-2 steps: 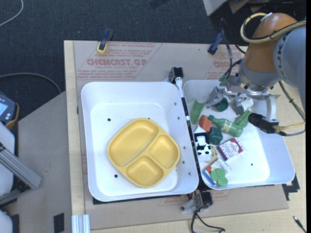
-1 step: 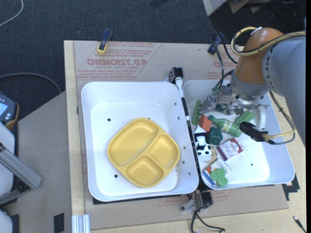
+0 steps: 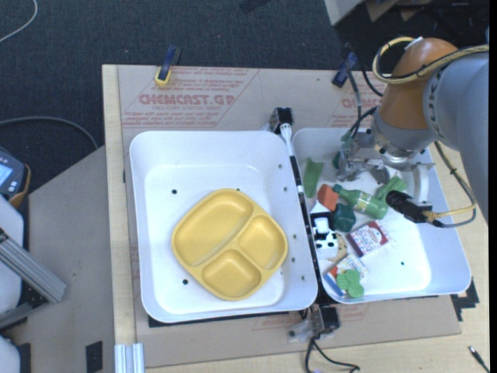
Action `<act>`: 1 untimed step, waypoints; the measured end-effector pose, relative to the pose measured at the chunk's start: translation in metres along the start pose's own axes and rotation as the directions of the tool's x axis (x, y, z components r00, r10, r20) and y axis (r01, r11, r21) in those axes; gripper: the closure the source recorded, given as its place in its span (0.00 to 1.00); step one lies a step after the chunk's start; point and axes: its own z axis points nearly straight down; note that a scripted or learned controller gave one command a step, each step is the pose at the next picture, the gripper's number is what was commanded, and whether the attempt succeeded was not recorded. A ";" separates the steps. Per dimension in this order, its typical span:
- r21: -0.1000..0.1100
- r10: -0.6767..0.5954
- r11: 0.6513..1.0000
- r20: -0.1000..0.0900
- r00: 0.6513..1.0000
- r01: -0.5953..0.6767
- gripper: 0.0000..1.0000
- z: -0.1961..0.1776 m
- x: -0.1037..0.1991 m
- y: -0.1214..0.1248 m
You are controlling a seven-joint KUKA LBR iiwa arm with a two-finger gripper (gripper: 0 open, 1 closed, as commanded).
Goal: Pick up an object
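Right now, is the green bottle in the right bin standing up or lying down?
Lying down. The green bottle rests on its side among the clutter in the right bin, its length running across the bin floor just below the tool.

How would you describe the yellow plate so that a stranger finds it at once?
Look at the left white bin of the two on the bench. Near its middle lies the yellow divided plate, alone there. Its three compartments and plain yellow colour separate it from the small mixed items crowded in the right bin.
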 end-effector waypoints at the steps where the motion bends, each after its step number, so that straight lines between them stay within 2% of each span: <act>1: -0.008 -0.002 1.000 0.002 1.000 0.002 1.00 -0.064 -0.002 0.005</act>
